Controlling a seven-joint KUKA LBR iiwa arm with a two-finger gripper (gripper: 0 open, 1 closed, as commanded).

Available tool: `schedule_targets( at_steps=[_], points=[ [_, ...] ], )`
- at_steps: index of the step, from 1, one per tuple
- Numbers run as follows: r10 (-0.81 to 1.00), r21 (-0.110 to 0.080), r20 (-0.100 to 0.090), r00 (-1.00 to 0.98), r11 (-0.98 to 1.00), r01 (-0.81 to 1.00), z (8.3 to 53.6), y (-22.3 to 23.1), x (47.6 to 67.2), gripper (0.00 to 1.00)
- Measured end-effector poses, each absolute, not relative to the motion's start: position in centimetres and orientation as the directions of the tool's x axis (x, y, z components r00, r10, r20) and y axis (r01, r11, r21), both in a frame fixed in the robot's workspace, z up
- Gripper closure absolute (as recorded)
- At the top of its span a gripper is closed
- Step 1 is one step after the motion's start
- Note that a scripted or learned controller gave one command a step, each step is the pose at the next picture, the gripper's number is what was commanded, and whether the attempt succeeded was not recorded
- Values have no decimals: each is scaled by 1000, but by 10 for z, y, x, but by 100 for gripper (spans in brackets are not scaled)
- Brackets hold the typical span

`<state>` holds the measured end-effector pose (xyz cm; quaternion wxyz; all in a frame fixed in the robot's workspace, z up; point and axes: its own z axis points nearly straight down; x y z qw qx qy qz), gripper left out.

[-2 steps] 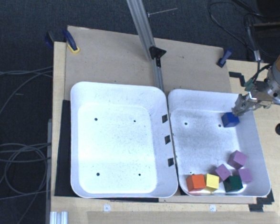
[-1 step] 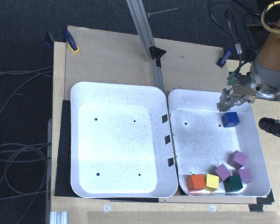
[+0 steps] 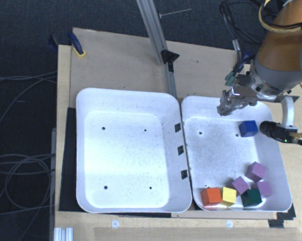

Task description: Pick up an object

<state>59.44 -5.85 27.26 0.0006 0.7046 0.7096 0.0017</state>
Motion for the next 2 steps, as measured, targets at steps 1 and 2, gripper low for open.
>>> schedule_targets(
  at_steps=[1, 2],
  points=[
    [1000, 3, 2, -7, 7, 1000, 277, -4, 600, 100],
    [1000, -2, 2, -6, 6, 1000, 271, 43, 595, 100]
  ],
)
